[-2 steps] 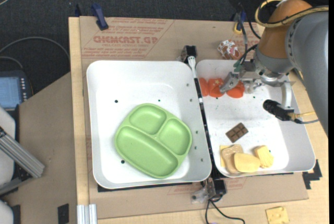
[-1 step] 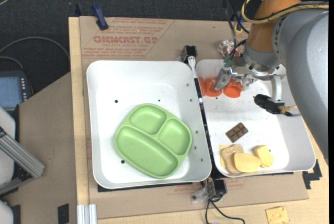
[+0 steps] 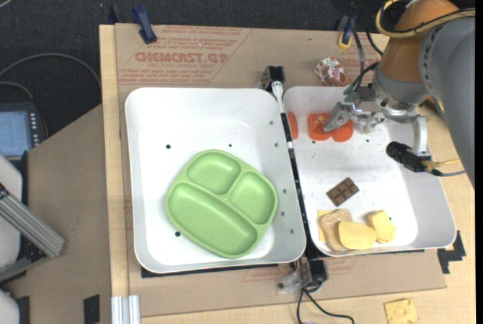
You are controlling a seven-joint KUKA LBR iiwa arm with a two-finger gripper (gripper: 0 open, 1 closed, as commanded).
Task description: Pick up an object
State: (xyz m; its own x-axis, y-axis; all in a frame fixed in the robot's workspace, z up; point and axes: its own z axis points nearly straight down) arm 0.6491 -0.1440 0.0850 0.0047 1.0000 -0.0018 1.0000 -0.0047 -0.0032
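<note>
An orange-red object (image 3: 330, 129) lies at the far left of the right bin (image 3: 430, 220). My gripper (image 3: 341, 117) hangs right over its upper edge, touching or nearly touching it, and the grey wrist with the orange band (image 3: 415, 28) covers the bin's far right corner. Nearer the front of the same bin sit a small brown square (image 3: 343, 191), a tan food piece (image 3: 341, 230) and a yellow piece (image 3: 382, 225). A green divided plate (image 3: 223, 202) lies in the left bin (image 3: 151, 126).
A black tool (image 3: 276, 81) rests along the wall between the bins. A crumpled red and white item (image 3: 330, 72) sits on the cardboard behind the right bin. A black cable part (image 3: 407, 156) hangs from the arm over that bin.
</note>
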